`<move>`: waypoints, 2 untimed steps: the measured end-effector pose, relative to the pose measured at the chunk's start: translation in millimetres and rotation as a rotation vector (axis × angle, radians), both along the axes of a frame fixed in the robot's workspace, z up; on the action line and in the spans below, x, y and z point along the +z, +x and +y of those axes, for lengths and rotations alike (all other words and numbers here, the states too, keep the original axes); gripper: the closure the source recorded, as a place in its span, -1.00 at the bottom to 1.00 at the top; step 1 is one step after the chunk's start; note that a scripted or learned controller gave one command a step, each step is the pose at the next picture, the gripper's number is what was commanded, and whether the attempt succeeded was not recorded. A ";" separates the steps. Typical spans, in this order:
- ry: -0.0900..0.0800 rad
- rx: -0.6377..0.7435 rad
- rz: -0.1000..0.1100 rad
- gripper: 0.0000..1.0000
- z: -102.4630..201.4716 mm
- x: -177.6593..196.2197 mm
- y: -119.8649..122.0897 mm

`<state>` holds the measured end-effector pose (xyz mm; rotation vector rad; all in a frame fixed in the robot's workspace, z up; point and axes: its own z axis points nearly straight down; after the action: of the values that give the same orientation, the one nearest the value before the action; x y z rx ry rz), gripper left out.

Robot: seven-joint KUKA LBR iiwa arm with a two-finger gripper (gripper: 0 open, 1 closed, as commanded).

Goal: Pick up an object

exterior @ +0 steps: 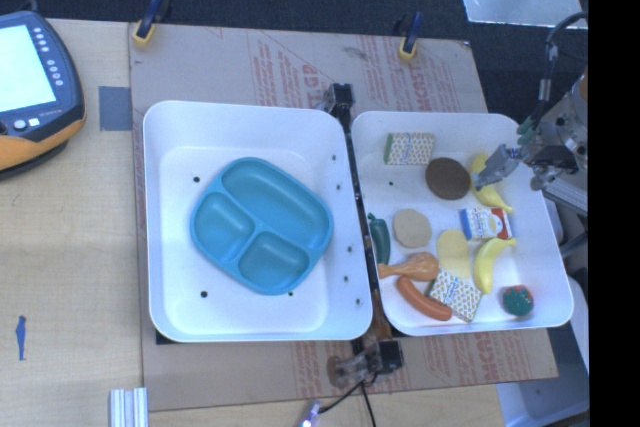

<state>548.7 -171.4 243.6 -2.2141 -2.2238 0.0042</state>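
White shallow plastic right bin (560, 260) | yellow banana (491, 192) inside it at its right side, brown round disc (447, 177) just left | grey gripper (497, 165) over banana's upper end | fingers state: cannot tell | blue divided tray (261, 224) in left bin (160, 215)

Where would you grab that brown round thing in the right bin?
Probably from straight above, fingers closing across the middle of the brown round piece. It lies flat, with bare bin floor showing on its left and lower sides; the gripper and a banana crowd its right.
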 end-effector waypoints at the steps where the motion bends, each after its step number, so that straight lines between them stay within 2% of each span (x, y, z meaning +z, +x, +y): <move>1: -0.003 0.003 0.000 -1.00 -1.4 -84.0 53.4; 2: -0.003 0.002 -0.004 -1.00 20.8 -149.9 77.8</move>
<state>626.4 -150.6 93.7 -2.2149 -2.2301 0.0039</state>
